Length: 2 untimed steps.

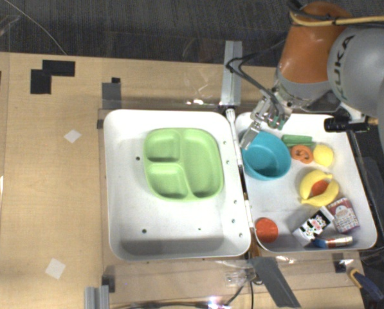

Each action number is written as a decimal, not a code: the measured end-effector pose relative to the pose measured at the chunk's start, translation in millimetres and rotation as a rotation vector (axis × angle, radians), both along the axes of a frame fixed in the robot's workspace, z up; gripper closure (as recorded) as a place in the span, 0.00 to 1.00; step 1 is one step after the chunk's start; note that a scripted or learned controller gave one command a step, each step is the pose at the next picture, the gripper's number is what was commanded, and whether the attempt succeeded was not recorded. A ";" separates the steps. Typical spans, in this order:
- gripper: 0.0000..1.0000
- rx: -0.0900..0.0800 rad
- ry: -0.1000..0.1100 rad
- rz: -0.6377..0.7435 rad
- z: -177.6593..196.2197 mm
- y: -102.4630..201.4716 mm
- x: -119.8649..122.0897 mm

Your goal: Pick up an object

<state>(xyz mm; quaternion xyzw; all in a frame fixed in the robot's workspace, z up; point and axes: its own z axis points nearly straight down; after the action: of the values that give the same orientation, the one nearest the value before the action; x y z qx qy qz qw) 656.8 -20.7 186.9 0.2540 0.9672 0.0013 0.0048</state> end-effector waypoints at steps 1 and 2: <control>0.00 0.000 0.010 -0.130 -83.8 -63.5 -20.7; 0.00 0.001 -0.012 -0.119 -93.3 -68.5 -70.8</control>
<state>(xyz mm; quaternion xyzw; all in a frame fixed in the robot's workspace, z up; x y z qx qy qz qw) 586.0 -89.2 93.6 0.3112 0.9503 0.0028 0.0104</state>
